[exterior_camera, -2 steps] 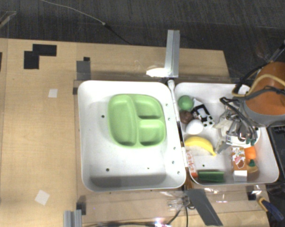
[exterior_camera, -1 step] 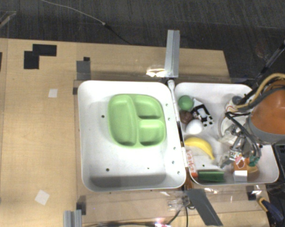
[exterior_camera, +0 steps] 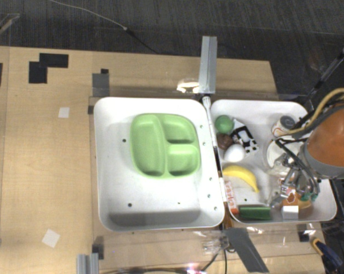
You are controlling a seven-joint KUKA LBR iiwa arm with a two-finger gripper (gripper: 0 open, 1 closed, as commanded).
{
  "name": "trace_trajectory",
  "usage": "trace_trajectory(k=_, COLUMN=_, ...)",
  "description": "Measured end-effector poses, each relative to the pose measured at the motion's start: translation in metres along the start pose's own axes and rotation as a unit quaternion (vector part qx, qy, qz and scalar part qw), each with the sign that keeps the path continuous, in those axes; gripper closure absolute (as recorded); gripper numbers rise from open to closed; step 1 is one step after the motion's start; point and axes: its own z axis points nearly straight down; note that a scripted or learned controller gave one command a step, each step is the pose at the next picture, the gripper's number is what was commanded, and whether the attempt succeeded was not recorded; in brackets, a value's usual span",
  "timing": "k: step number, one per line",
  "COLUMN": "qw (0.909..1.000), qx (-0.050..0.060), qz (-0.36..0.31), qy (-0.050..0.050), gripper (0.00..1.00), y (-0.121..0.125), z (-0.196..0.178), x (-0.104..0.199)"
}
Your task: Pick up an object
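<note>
Green divided tray [exterior_camera: 163,144] lies in left bin [exterior_camera: 112,170] (upright).

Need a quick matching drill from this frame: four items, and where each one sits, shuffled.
Items:
1. green tray
2. banana
3. green ball
4. dark green block

Places:
A. right bin, front edge
B. left bin
C. right bin, back left corner
D. right bin, just behind the block

Pairs: 1-B, 2-D, 3-C, 4-A

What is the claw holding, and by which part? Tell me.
Cannot be told: the claw hangs low over the right bin, its tips hidden among cables.
</note>
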Motion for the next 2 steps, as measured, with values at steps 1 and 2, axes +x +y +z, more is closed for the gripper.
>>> trace_trajectory(k=1, qw=1.0000, qx=0.002, qz=0.005, qy=0.000, gripper=0.00, y=0.010, z=0.000, x=0.004)
trace_trajectory(k=2, qw=0.9999, qx=0.000, qz=0.014, qy=0.001, gripper=0.00, y=-0.018, z=0.000, x=-0.004)
